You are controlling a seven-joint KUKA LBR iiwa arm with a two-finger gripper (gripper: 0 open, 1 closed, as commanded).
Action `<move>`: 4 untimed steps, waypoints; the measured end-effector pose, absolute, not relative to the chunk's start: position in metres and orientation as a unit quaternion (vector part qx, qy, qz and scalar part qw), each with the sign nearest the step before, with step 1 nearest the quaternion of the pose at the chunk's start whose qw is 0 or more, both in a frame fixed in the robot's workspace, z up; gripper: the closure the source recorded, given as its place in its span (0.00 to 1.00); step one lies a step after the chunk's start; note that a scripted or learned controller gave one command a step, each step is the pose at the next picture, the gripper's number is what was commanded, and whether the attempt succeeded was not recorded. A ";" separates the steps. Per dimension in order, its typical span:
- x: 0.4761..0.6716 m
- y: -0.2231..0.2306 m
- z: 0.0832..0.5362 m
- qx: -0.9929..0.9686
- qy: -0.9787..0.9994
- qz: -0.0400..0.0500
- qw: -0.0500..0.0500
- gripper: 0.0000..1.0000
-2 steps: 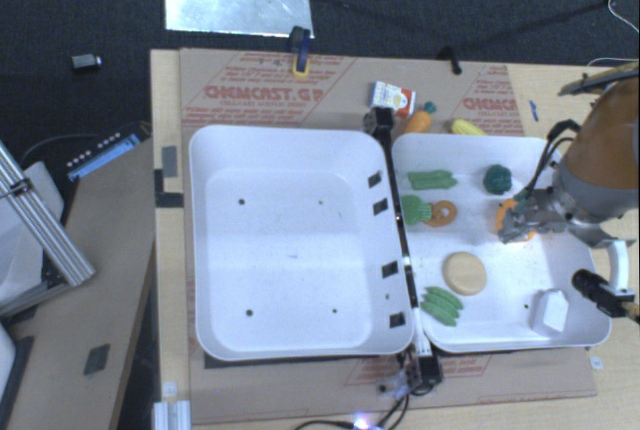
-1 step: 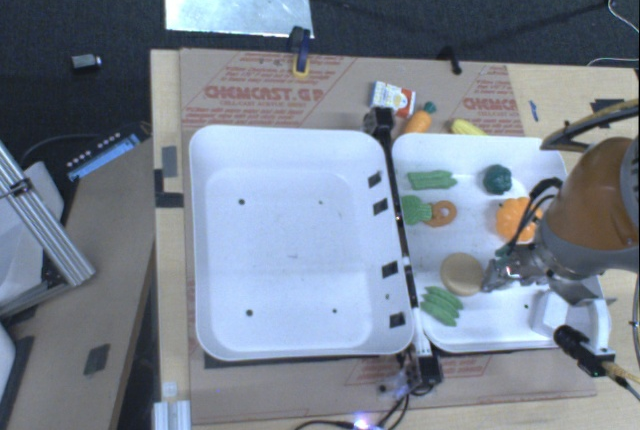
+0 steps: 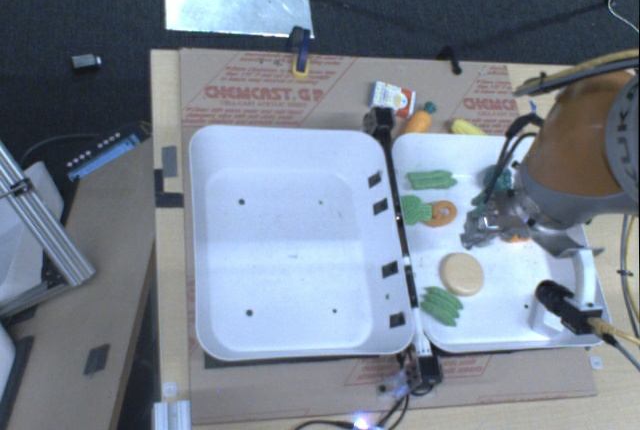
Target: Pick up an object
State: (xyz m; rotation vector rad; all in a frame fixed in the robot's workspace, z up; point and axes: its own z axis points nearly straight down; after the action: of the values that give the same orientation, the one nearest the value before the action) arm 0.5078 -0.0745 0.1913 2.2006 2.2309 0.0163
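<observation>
While the arm (image 3: pixel 585 153) reaches in from three o'clock, its gripper (image 3: pixel 483 226) hangs over the right bin (image 3: pixel 500 326); whether it grips anything I cannot tell. At the gripper's six o'clock lies a tan round object (image 3: pixel 462 273), with green pieces at eleven o'clock (image 3: pixel 431 180) and seven o'clock (image 3: pixel 441 304).

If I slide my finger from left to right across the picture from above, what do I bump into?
Left white bin → black clips between the bins → green pod → round tan biscuit → claw → robot arm's orange band.
</observation>
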 end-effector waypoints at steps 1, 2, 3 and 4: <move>0.513 -0.040 0.184 0.704 0.710 0.001 0.000 1.00; 0.653 0.086 0.186 0.701 0.713 0.007 0.003 1.00; 0.670 0.174 0.290 0.702 0.712 0.007 0.003 1.00; 0.623 0.233 0.100 0.704 0.710 -0.005 -0.005 1.00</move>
State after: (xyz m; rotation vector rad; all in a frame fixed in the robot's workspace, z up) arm 0.6225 0.2330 0.1005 2.2184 2.2378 -0.0161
